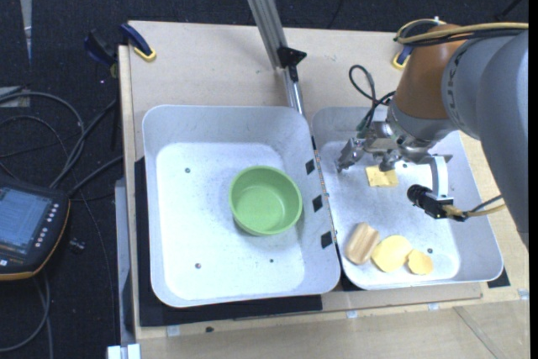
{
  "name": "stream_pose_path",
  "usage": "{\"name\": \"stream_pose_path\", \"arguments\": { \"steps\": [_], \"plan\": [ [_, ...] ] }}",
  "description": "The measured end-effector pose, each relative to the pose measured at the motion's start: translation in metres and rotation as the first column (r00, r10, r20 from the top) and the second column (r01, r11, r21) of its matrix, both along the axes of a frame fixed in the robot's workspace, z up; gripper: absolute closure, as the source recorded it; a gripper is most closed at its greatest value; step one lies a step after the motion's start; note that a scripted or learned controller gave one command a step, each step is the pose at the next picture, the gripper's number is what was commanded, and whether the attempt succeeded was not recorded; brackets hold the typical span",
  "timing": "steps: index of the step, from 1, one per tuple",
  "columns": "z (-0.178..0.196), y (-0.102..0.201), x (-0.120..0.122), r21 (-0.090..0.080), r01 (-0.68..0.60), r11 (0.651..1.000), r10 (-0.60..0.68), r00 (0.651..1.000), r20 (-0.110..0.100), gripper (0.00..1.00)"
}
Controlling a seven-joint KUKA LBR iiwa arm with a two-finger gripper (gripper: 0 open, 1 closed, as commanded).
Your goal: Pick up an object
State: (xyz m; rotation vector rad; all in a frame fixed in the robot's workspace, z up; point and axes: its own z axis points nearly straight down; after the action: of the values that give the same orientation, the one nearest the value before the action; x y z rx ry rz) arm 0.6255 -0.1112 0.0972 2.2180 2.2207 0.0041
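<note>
The thing I'd go for is the small yellow block (382,177), pale, flat-faced and roughly square, like a wedge of cheese, lying on the floor of the right bin (475,252) towards its far half. My gripper (370,151) sits just beyond it, near enough that its lower parts seem to overlap the block's far edge, and I cannot tell from this slanted view how the jaws stand. My worry is that a thin, low piece offers little height to pinch, so a closure set slightly off could skate it across the smooth white floor or tip it flat. Nearer than the block lie a tan bread-like piece (362,242), a yellow disc (392,253) and a smaller orange-yellow piece (419,263). Left of the block, in the other bin, stands a green bowl (266,199).
</note>
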Motion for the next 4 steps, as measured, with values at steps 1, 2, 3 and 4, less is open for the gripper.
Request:
{"name": "stream_pose_path", "arguments": {
  "steps": [1,2,3,4],
  "plan": [
    [0.01,0.0,0.0,0.0,0.001,1.0,-0.001,1.0,0.0,1.0],
    [0.069,0.006,-0.004,0.0,0.001,1.0,-0.001,1.0,0.0,1.0],
    [0.132,0.005,-0.004,0.0,0.001,1.0,-0.001,1.0,0.002,1.0],
    [0.161,0.005,-0.003,0.0,0.001,1.0,-0.001,1.0,-0.001,1.0]
  ]
}}
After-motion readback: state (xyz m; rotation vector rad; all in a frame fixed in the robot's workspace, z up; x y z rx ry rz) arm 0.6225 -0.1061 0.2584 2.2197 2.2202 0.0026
